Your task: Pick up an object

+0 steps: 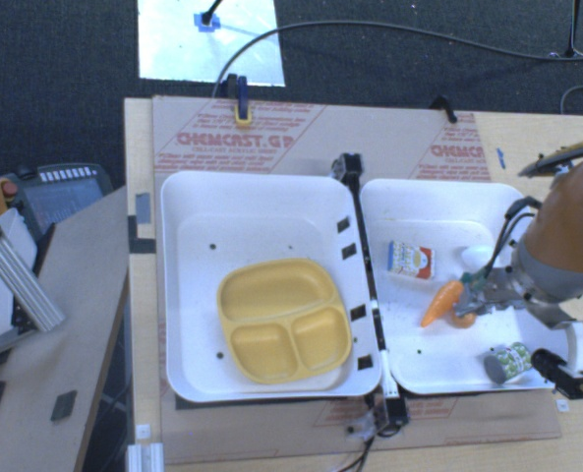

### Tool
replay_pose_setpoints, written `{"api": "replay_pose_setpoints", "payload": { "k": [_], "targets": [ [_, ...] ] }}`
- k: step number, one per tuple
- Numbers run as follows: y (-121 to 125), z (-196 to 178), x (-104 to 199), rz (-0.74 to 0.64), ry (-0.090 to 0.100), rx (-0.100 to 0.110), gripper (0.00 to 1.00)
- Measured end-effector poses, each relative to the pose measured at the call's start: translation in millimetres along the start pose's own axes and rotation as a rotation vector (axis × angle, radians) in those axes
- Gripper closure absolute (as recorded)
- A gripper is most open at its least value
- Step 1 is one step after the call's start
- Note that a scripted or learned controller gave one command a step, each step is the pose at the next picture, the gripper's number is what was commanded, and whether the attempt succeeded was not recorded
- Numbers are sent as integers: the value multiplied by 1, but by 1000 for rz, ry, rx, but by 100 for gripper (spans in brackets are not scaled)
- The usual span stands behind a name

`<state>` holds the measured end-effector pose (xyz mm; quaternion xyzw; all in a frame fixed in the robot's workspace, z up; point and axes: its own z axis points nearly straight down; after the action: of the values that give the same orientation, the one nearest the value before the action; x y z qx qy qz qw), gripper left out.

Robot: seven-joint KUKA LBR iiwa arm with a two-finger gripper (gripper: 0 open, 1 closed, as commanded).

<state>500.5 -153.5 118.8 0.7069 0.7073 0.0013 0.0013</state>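
In the right bin (pixel 424 197) lie an orange carrot (pixel 439 303), a small white carton with blue and red print (pixel 410 260), a grey-green can (pixel 507 361) on its side and a small white object (pixel 476 256). My gripper (pixel 474 300) is low in that bin, right at the carrot's right end, and appears to touch it. The arm's wrist (pixel 566 239) hides part of the bin's right side.
The left bin (pixel 193 264) holds a yellow divided tray (pixel 283 318). A black clip strip (pixel 362 273) runs along the wall between the bins. The can lies close to the right bin's front right corner. Cardboard lies under both bins.
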Motion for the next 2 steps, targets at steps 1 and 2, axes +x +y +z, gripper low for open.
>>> {"api": "replay_pose_setpoints", "payload": {
  "k": [1, 2],
  "targets": [
    [0, -64, 1, -3, -2, -4, 100],
    [3, -108, -2, -4, -2, -3, 100]
  ]
}}
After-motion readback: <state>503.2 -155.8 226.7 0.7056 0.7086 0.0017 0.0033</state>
